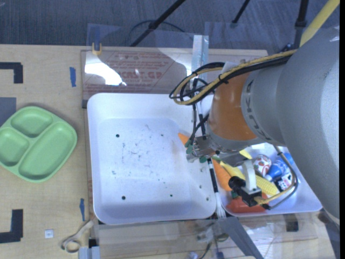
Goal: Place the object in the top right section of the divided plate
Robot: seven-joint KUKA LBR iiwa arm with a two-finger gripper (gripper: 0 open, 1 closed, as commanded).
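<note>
Wooden bench [43, 63], grey carpet [81, 4].

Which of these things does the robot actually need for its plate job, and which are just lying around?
For the job:
green divided plate
toy items heaped in the right bin
arm

Lying about:
left white bin
blue tape marks
cables
</note>
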